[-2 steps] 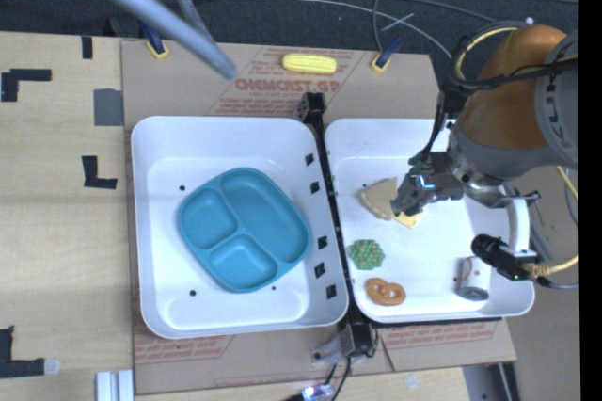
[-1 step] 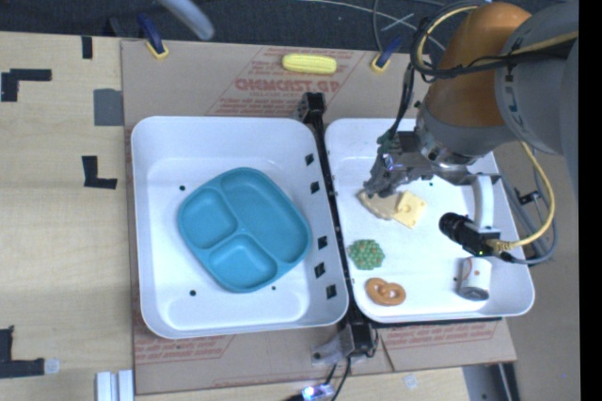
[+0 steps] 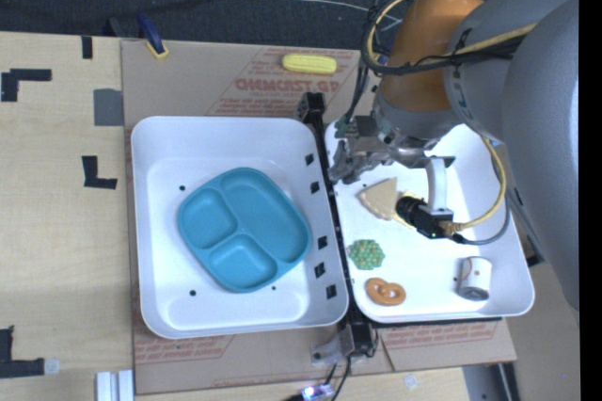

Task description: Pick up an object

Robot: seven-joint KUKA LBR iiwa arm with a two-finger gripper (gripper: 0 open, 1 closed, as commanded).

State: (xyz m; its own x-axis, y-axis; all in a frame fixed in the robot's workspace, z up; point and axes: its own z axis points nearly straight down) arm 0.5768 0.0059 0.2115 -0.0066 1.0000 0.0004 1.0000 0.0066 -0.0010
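The right bin [image 3: 499, 300] holds a tan wedge-shaped piece [image 3: 379, 199], a green knobbly ball [image 3: 366, 252], a brown pretzel-like ring [image 3: 385, 293] and a small grey-white cylinder [image 3: 473, 277]. My gripper [image 3: 350, 162] hangs low over the far left part of this bin, close to the divider between the bins and just left of the tan wedge. Nothing is visibly held in it. The arm's grey body and orange band cover the bin's far right part.
The left bin [image 3: 150, 154] holds a blue divided plate [image 3: 243, 228]. A yellow object [image 3: 308, 63] lies on the cardboard behind the bins. Black clips [image 3: 311, 107] sit along the seam between the bins.
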